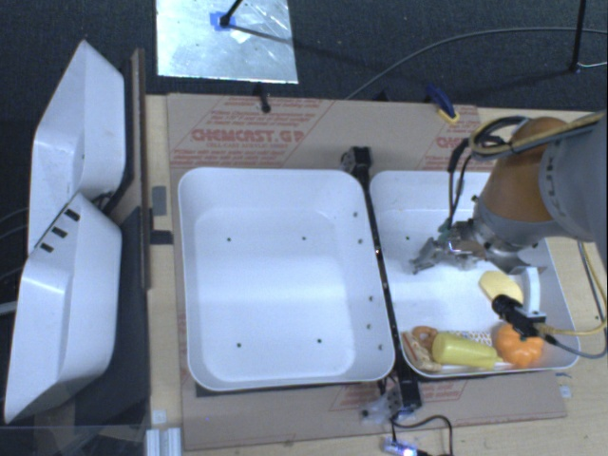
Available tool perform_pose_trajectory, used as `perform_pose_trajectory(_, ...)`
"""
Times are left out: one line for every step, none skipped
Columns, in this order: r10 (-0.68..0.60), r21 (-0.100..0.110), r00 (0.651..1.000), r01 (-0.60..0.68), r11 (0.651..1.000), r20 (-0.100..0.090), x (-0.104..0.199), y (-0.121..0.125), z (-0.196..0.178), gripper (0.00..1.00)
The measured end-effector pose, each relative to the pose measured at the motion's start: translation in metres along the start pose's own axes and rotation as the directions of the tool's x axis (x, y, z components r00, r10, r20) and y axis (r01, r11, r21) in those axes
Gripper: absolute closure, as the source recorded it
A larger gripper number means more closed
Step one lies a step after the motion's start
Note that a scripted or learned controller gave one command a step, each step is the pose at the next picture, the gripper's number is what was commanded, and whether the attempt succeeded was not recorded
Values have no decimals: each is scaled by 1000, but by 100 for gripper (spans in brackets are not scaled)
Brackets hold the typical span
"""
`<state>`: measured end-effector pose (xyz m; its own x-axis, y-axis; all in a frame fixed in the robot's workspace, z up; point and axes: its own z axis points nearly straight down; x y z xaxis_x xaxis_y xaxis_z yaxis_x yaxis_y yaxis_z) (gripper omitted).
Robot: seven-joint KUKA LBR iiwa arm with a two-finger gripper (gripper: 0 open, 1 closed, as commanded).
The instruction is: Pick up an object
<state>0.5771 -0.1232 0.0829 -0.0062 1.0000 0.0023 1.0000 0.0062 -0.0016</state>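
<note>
Camera view: gripper [425, 259] low in right bin [408, 198], fingers spread, nothing between them. Yellow piece [464, 351], orange ball [519, 346], pale yellow item [500, 286] along bin's near right corner, apart from gripper.

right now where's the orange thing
In the camera view, the orange object lies in the right bin's near right corner, beside the yellow bottle-shaped object.
</note>
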Motion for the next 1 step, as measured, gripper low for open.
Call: perform_pose_trajectory(6,-7,1000,-6,1000,3,16,-67,-70,0)
